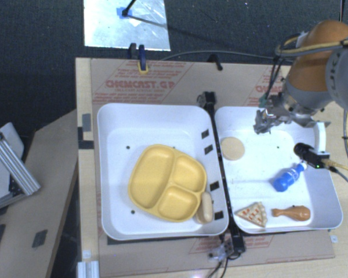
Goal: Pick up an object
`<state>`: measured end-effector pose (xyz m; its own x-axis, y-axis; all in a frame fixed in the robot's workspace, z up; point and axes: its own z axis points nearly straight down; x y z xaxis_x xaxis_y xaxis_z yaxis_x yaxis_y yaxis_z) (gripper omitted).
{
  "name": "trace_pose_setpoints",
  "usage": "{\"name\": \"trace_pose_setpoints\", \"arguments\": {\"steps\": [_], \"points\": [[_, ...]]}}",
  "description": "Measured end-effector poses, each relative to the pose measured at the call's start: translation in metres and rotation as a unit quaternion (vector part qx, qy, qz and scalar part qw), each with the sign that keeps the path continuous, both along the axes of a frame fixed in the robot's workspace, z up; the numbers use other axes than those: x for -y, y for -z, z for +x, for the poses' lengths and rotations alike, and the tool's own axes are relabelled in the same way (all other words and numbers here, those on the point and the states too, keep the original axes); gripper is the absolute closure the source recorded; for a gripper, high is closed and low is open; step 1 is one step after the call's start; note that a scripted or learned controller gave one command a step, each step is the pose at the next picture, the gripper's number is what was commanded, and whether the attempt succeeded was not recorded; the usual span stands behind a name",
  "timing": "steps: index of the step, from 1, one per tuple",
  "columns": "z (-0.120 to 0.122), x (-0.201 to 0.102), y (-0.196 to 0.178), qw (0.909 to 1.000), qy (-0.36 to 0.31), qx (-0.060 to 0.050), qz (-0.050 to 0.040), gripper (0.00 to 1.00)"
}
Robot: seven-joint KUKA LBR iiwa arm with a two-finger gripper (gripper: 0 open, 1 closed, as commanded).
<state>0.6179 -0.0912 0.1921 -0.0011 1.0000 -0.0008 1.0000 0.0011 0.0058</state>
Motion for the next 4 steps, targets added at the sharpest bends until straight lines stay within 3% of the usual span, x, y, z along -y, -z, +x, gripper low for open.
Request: {"name": "trace_pose_setpoints", "arguments": {"steps": [1,2,4], "points": [[0.007,-0.002,-0.063,1.0000,-0.002,0.001,-0.0001,1.00],[-0.014,-0.057,-0.050,1.0000,-0.003,-0.003,0.0010,1.00],[-0.059,-0.158,-0.061,1.0000,-0.005,-0.003,0.0018,1.00]]}}
